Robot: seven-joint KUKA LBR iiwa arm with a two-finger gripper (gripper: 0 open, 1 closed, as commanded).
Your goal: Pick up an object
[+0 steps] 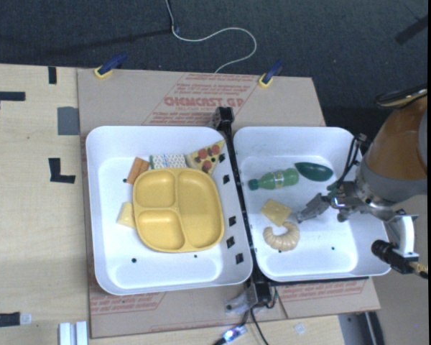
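Note:
The right bin (pixel 345 144) holds a green bottle (pixel 274 180) lying on its side and a dark green oval piece (pixel 314 170) behind it. A pale yellow wedge (pixel 276 210) and a beige curled pastry (pixel 282 237) lie nearer the front. My gripper (pixel 305 213) reaches in from the right, low over the bin floor. Its tip is just right of the yellow wedge and above the pastry, and nothing shows in its grasp.
The left bin (pixel 104 192) holds a yellow divided plate (pixel 178 209), with an orange strip (pixel 137 169), a pizza slice toy (pixel 207 154) and a small yellow piece (pixel 125 215) around it. A black divider (pixel 235 192) separates the bins. A cable (pixel 208 38) lies behind.

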